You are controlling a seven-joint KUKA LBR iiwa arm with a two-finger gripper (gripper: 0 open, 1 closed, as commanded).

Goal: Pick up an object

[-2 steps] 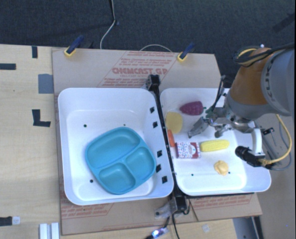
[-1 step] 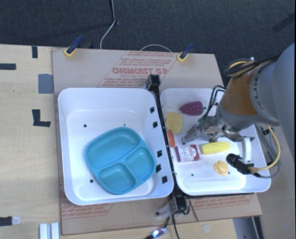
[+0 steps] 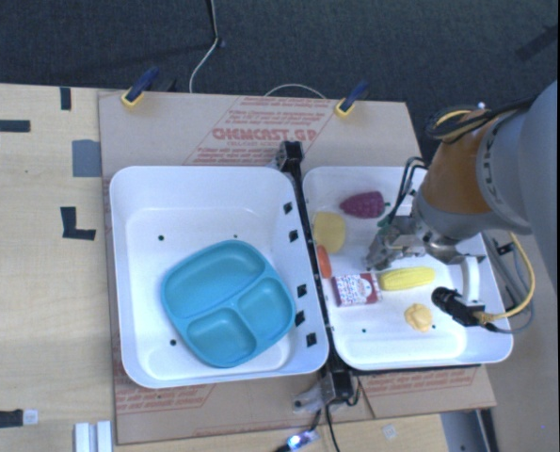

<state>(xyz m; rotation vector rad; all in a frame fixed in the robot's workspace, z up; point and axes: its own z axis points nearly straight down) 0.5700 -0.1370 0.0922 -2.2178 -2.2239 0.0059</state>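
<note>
Gripper (image 3: pixel 385 250) low in right bin (image 3: pixel 468 347), right of frame centre, touching left end of corn cob (image 3: pixel 408 277); open or closed, cannot tell. Blue divided plate (image 3: pixel 227 301) in left bin (image 3: pixel 134 281).

Grey KUKA arm with an orange wrist band

The thick grey rounded arm (image 3: pixel 534 158) carries a broad orange band (image 3: pixel 454 172) above a grey metal wrist; yellow and black cables (image 3: pixel 520 285) loop beside it, and its small dark metal claw (image 3: pixel 385 250) looks blurred.
</note>
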